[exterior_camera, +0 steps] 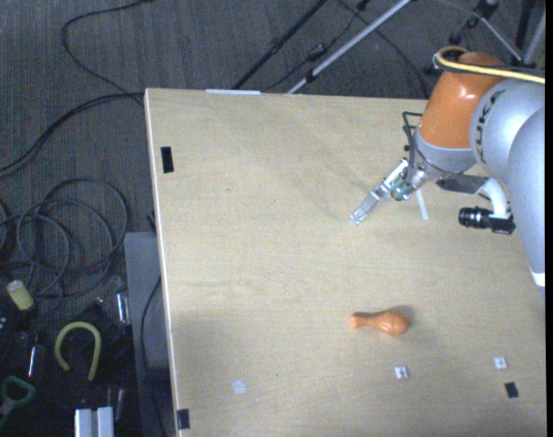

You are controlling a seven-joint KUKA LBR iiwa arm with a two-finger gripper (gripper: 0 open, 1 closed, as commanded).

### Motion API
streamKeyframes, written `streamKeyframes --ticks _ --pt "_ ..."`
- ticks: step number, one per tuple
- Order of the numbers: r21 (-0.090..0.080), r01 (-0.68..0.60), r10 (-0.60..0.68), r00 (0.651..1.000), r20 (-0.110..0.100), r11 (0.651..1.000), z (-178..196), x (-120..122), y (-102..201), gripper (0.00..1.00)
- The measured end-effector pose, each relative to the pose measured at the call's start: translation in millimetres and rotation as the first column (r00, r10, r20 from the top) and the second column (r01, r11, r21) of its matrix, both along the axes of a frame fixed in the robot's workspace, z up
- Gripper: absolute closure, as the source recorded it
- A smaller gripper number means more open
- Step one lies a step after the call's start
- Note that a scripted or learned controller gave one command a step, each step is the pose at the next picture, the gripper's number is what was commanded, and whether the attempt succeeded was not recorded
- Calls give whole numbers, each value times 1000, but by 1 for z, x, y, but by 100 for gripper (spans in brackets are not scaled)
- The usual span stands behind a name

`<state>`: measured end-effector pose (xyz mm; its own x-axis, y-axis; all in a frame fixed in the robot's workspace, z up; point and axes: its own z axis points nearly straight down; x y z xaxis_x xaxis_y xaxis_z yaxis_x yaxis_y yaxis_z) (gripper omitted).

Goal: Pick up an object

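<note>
An orange, pear-shaped object (383, 321) lies on its side on the tan bench top (258, 244), toward the near right, with its narrow end pointing left. My gripper (390, 215) hangs over the bench farther back and slightly to the right of the object, well apart from it. Its two fingers stand spread, one long finger (367, 208) slanting down to the left and a thin one (423, 208) to the right. It is open, with nothing between the fingers. The orange-banded wrist (454, 107) and grey arm (522, 153) rise behind it at the right.
Small markers (401, 371) sit on the bench near the front right, and a black tape patch (167, 159) lies by the left edge. Off the left edge, cables (57, 226) and tools lie on the floor. Stand legs (376, 21) cross behind the bench.
</note>
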<state>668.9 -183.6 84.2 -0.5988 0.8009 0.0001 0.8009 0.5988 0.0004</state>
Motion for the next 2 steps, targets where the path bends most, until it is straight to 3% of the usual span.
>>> streamKeyframes --ticks 1,2 --pt "5 0 0 1000 4 1000 10 1 2 100" --pt "0 150 -150 989 1 989 84 0 27 100"
